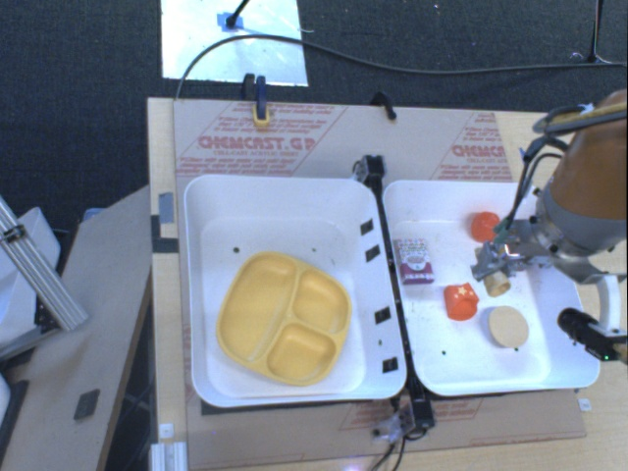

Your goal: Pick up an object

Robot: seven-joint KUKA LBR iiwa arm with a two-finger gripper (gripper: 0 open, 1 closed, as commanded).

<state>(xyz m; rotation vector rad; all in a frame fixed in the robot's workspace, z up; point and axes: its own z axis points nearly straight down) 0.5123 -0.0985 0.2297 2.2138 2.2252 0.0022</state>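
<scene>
Gripper [494, 268] is seen low in the right bin [461, 381]; whether it is open or closed cannot be told. A small tan piece [498, 285] sits at its tip, contact unclear. Nearest candidate is judged the orange cup [461, 301], just left and below, upright, no long axis. Tan disc [508, 327] lies just below; orange ball [484, 226] just above; small carton [414, 260] further left, long axis running up-down in view.

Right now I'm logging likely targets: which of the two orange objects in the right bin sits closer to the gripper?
The upper orange object, near the bin's far side, just left of the gripper. The lower orange object lies farther off, toward the small red-and-white box.
</scene>
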